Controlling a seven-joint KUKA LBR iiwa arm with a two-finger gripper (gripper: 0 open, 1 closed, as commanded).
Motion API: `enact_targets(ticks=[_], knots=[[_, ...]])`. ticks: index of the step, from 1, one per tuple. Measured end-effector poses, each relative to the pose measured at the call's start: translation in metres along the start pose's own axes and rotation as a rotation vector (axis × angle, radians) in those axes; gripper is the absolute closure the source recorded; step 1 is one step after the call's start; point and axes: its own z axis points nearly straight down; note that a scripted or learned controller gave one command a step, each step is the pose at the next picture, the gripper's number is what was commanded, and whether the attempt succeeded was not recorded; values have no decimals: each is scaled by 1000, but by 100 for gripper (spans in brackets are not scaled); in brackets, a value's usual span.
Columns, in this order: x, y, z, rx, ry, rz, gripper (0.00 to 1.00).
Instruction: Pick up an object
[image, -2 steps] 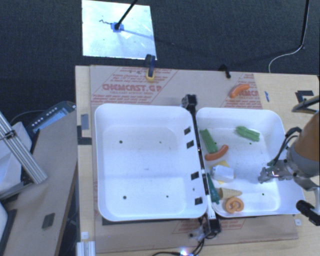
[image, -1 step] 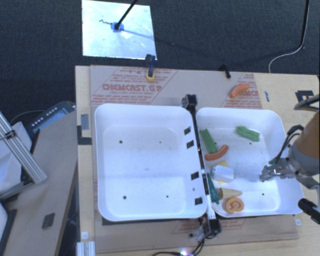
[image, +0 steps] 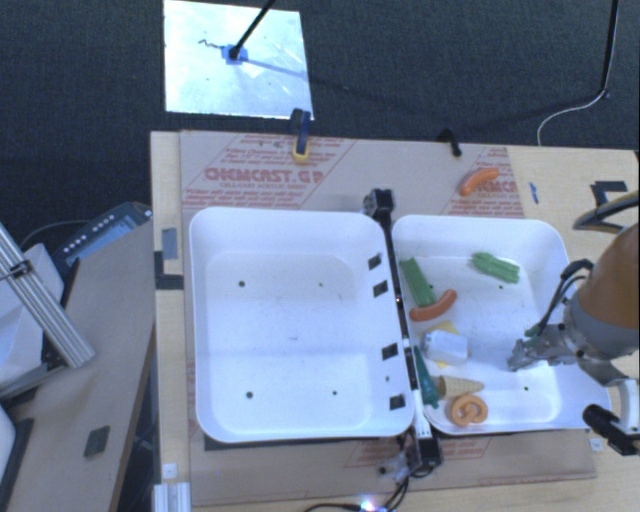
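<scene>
My gripper is low over the right bin, near its right wall, with bare bin floor beneath it. Nothing is seen held in it. To its left lie a white block, an ice-cream cone and an orange ring. Farther back are an orange sausage, a long green vegetable and a green leafy piece. None of them touches the gripper.
The left bin stands beside the right one, with a black-clipped divider between them. Another orange sausage lies on the cardboard behind the right bin. A yellow and blue clamp sits at the back edge.
</scene>
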Motion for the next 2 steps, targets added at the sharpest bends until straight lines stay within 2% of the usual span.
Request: enact_targets(ticks=[1,2], knots=[[30,3,-254,-20,-5,-5,100],[21,14,-414,-22,-8,-3,100]])
